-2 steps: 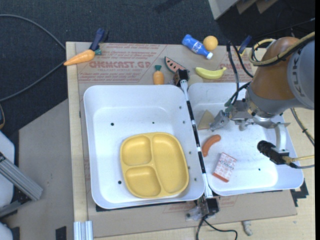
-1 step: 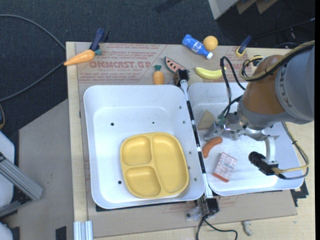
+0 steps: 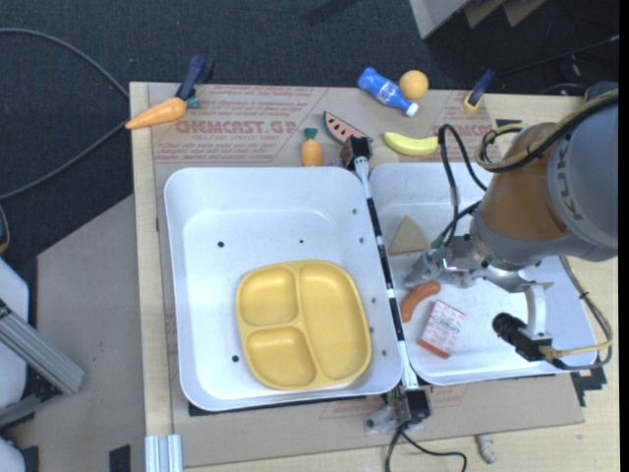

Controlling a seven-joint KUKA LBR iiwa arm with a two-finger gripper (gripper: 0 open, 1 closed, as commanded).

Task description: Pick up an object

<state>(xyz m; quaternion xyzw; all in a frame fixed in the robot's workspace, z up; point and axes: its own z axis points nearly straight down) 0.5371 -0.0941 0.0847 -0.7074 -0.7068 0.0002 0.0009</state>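
Note:
The right bin (image 3: 580, 313) holds three objects: an orange-red sausage (image 3: 421, 298), a red and white packet (image 3: 442, 327) and a tan wedge (image 3: 406, 234). My gripper (image 3: 439, 263) is low over this bin's left part, just above and to the right of the sausage and just below the wedge. I see nothing held in it. The grey arm with its orange band (image 3: 521, 205) covers the middle and right of the bin.
A yellow divided plate (image 3: 303, 323) lies in the left bin (image 3: 197, 214). On the bench behind the bins lie a carrot (image 3: 157, 114), a watermelon slice (image 3: 339, 126), a banana (image 3: 411, 145), a blue bottle (image 3: 385, 90) and an orange ball (image 3: 414, 84).

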